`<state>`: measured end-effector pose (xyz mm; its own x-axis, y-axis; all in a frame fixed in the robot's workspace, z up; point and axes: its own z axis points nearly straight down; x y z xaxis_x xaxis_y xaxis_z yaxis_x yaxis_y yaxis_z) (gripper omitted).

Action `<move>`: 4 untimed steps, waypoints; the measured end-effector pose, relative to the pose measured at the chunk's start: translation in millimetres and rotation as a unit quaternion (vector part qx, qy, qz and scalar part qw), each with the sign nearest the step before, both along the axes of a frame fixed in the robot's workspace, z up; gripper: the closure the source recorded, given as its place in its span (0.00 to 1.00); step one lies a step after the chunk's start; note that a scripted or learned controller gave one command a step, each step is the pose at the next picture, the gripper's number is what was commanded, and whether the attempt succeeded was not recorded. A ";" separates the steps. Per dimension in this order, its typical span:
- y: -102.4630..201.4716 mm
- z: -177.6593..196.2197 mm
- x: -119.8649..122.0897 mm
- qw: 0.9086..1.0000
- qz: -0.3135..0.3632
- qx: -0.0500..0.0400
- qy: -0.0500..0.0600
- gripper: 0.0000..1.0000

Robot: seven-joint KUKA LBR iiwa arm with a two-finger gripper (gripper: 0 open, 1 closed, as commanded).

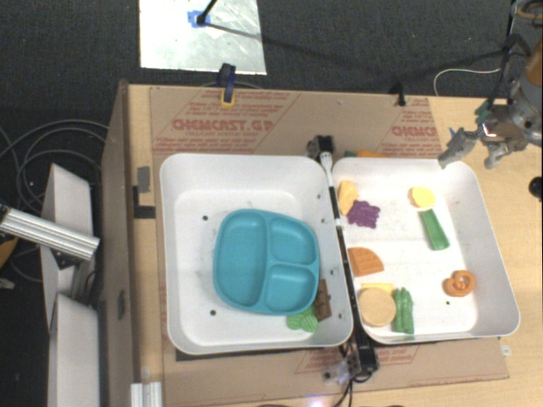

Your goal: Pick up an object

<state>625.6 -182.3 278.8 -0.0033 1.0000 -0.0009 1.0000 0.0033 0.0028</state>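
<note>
Dark carpet (68,41) covered the floor around a wooden bench (509,219). A printed cardboard sheet (280,117) lay on the bench top. A shiny foil square (199,24) sat on the carpet beyond. Black cables (34,155) looped at left, beside a metal rail (51,234).

We see the arm (528,41) entering at the upper right of the camera view, its grey wrist angled downward and to the left. The gripper (473,149) hangs at the end of it, its two fingers (452,148) spread apart and pointing down. Nothing sits between them. Cables trail along the wrist above the gripper.
</note>
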 end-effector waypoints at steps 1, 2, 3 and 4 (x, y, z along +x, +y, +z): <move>-20.5 -131.3 4.7 1.000 -0.002 0.001 0.006 0.00; -17.5 -197.5 4.4 1.000 -0.001 0.001 0.003 0.00; -24.9 -194.5 -32.2 1.000 -0.002 0.000 0.002 0.00; -24.4 -182.7 -29.2 1.000 -0.001 0.000 -0.001 1.00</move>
<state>596.4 -206.6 96.2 -0.0021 1.0000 -0.0015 1.0000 0.0021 0.0058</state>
